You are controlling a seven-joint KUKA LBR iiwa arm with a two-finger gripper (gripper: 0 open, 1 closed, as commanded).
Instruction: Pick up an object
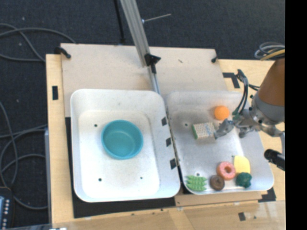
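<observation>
In the right bin (187,104), my gripper (233,129) hovers at mid-right, open, with nothing between its fingers. Its left finger (222,128) ends right beside a pale checkered block (203,130). An orange ball (221,112) lies just above and left of the gripper. Along the bin's front edge lie a pink doughnut (225,170), a brown doughnut (217,182), a yellow piece (242,165), a dark green piece (244,179) and a green leafy piece (195,182).
A teal bowl (122,138) sits in the middle of the left bin (86,109). A slanted metal rail (136,25) runs from the top down to the gap between the bins. Cables lie on the dark floor at left.
</observation>
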